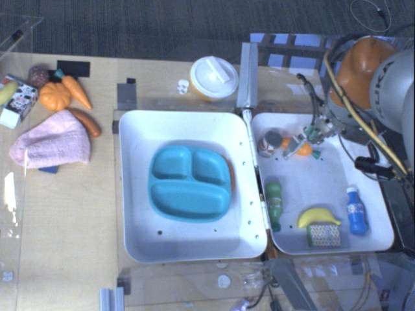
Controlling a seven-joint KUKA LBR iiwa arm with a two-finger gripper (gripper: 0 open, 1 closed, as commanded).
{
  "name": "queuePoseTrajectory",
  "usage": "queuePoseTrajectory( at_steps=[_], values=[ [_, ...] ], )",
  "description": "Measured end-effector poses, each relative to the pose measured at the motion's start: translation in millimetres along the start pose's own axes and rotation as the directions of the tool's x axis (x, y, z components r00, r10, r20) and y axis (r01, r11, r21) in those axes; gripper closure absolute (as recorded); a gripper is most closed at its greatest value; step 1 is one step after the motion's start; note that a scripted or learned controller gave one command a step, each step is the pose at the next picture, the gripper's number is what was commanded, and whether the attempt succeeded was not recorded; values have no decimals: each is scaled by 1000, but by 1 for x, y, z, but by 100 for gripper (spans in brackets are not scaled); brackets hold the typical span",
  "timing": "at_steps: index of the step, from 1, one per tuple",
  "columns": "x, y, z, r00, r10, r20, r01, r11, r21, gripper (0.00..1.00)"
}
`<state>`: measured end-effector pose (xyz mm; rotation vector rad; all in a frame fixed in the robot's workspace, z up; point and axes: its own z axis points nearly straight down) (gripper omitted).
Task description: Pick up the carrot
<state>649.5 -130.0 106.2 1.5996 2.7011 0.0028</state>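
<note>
Reaching into the right bin (379,235), my gripper (310,137) sits on the carrot (302,149) beside the green bottle (274,203); grip state unclear, so next I confirm, then lift.

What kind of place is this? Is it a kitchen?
Probably not a kitchen, more likely a robot lab. A grey arm reaches over two white bins holding toy food, like a banana and a carrot, plus a blue plate.

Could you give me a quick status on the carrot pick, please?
Gripper down in right bin, at the carrot. Grip unconfirmed. Small can close beside it; banana and bottles well apart.
</note>
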Motion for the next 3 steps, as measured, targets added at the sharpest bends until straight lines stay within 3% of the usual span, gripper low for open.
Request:
queuePoseTrajectory(
  at_steps=[1, 2, 3],
  values=[
    [19, 4, 19, 987, 162, 3, -162, 987, -5, 0],
    [18, 6, 10, 987, 159, 6, -159, 987, -10, 100],
    [62, 23, -95, 987, 160, 2, -160, 987, -4, 100]
  ],
)
